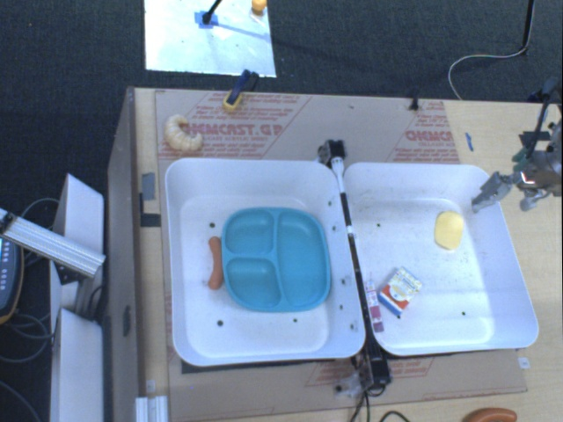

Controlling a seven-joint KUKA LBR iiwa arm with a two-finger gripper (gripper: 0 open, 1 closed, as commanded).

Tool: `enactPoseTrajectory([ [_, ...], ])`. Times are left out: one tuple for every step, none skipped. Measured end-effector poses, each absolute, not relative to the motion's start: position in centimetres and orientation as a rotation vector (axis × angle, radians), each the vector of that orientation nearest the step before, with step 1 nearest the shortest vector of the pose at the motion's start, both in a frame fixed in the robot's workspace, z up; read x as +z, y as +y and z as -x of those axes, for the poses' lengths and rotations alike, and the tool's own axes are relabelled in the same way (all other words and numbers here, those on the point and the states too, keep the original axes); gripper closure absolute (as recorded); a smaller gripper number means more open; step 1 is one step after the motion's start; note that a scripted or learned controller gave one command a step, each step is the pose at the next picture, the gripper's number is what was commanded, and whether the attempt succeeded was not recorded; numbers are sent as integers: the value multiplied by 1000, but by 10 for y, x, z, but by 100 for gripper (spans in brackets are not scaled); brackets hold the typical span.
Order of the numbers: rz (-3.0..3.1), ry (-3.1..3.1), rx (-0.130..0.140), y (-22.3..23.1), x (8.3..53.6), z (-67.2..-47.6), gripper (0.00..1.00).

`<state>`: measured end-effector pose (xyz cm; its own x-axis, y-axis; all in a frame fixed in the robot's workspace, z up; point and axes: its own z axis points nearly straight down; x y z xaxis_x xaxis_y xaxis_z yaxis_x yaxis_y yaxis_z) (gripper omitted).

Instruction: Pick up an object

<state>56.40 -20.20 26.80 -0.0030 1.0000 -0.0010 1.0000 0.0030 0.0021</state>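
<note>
In the right bin (493, 323) lie a pale yellow rounded object (449, 229) near the far right and a small red-and-white box (398, 290) toward the front left. An orange sausage (215, 263) rests in the left bin (189, 323), just left of a blue divided tray (275, 258). My gripper (508, 196) hangs over the right bin's far right corner, up and to the right of the yellow object. Its fingers are open with nothing between them.
A black divider rail (347, 227) runs between the bins. On the bench behind the left bin sit a cream curled pastry-like piece (182, 133) and a yellow-and-blue tool (237, 90). A white sheet (208, 25) lies on the floor beyond.
</note>
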Motion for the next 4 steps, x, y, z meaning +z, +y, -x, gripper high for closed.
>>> enactPoseTrajectory([
  [-2216, 2226, 1, -183, 188, -613, 0],
  [-2221, 2223, -1, -198, 88, -602, 0],
  [-2215, 2221, 4, -199, 100, -604, 100],
  [-2219, 2222, 0, -207, 97, -576, 100],
])
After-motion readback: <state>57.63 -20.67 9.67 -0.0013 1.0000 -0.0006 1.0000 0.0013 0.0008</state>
